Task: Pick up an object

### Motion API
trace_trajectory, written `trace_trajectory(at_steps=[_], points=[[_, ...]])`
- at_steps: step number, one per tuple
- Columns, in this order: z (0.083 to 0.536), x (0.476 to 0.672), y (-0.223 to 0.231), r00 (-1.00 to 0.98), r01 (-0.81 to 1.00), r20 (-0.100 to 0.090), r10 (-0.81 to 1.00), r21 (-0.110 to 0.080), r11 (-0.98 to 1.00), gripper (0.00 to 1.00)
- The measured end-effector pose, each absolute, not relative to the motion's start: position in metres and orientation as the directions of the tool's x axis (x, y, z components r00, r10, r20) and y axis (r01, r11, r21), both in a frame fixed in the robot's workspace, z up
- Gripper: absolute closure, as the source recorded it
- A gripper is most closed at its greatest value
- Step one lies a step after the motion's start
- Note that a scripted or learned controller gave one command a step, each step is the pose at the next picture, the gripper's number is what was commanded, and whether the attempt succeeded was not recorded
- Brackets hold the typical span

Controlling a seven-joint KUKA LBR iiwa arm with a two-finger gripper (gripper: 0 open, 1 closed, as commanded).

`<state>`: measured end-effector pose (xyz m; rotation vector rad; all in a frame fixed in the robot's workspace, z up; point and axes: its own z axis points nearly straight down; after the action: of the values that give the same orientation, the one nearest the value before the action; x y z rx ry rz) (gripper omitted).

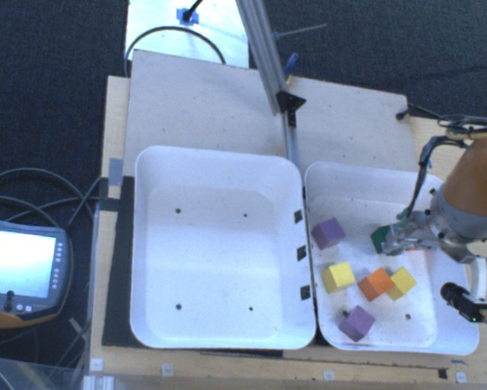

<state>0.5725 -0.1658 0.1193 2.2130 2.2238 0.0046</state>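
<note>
Sitting far left off the bench is a teach pendant (15,272). The left bin (142,309) comes next, then the right bin (348,178) with 2 purple blocks (328,233), 2 yellow ones (338,277), an orange one (376,283). The gripper (396,241) is right over a green block (380,238); grip state, can't tell.

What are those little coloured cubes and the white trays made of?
The cubes, such as the yellow cube and the orange cube, look like matte foam or painted wood: flat colour, no glare. The right bin looks like smooth moulded plastic, with rounded corners and a faint sheen.
</note>
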Motion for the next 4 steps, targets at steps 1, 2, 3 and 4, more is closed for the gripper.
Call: trace_trajectory(at_steps=[1,2,3,4], points=[[0.171,0.565,-0.169,-0.002,1.0,-0.002,1.0,0.006,0.002,1.0],[0.235,0.563,-0.17,-0.005,1.0,-0.003,1.0,0.01,0.005,1.0],[0.267,0.565,-0.17,-0.005,1.0,-0.002,1.0,0.006,0.005,1.0],[0.251,0.549,-0.117,-0.009,1.0,0.002,1.0,0.0,0.009,1.0]])
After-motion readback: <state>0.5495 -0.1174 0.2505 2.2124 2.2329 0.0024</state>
